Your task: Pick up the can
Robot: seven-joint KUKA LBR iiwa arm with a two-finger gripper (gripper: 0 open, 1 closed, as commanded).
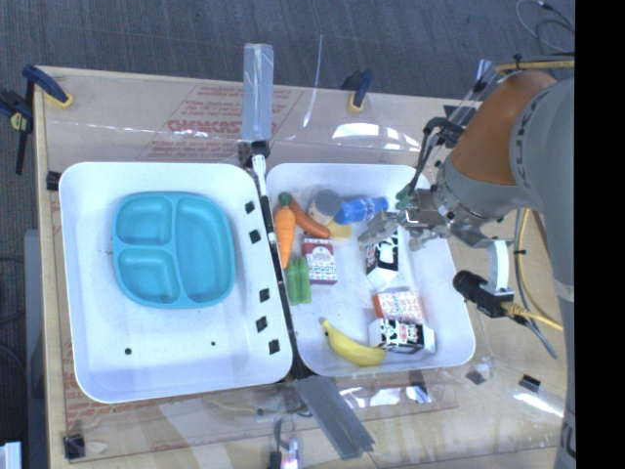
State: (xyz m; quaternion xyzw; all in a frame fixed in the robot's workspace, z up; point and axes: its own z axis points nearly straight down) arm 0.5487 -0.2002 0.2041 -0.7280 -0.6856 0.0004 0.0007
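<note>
Left bin (88, 360): white, shallow, left half of the frame; carries a blue divided plate (176, 247) and much bare floor around it.

Divider (266, 262): raised ridge between the two bins, middle of the frame; carrot (284, 231) and green bottle (297, 279) lying just beside it on the right side.

Right bin (454, 306): crowded. Small red carton (319, 261) in the middle, banana (353, 345) at lower edge, black-and-white carton (402, 334) and a red-white pack (398, 305) at lower right.

Can (324, 206): probably the round grey-topped thing at the upper part of the right bin, touching a blue bottle (363, 208) on its right; not lifted, resting in the bin.

Gripper (389, 225): low over the upper right part of the right bin, near a black-and-white bottle (384, 254), right of the can and apart from it. Opening of the gripper: cannot tell; nothing seen held.

Progress: nothing done yet as far as visible; reaching the can, closing and lifting all remain.

Room: tight around the can, with bin wall above, blue bottle on the right, carrot on the left. Free approach only from above.
</note>
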